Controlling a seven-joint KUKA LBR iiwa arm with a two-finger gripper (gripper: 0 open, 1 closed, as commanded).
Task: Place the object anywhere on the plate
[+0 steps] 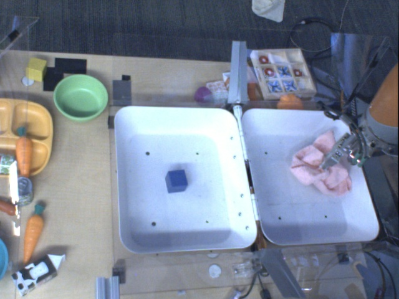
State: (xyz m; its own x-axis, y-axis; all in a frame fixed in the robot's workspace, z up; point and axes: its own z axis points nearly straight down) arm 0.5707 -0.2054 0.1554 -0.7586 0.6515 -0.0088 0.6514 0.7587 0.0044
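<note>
A crumpled pink cloth (pixel 315 164) lies in the right bin (pixel 293 226), toward its right side. My gripper (pixel 329 161) reaches in from the right and its tips rest on the cloth's right part. A small blue cube (pixel 176 180) sits near the middle of the left bin (pixel 149 229). A yellow divided plate (pixel 34 120) sits on the bench at the far left, holding a toy carrot (pixel 23 156).
A green bowl (pixel 80 96) stands on the bench left of the bins. Another toy carrot (pixel 33 228) and small items lie at the lower left. A game box (pixel 280 73) and clutter sit behind the bins. A divider ridge (pixel 245 167) separates the two bins.
</note>
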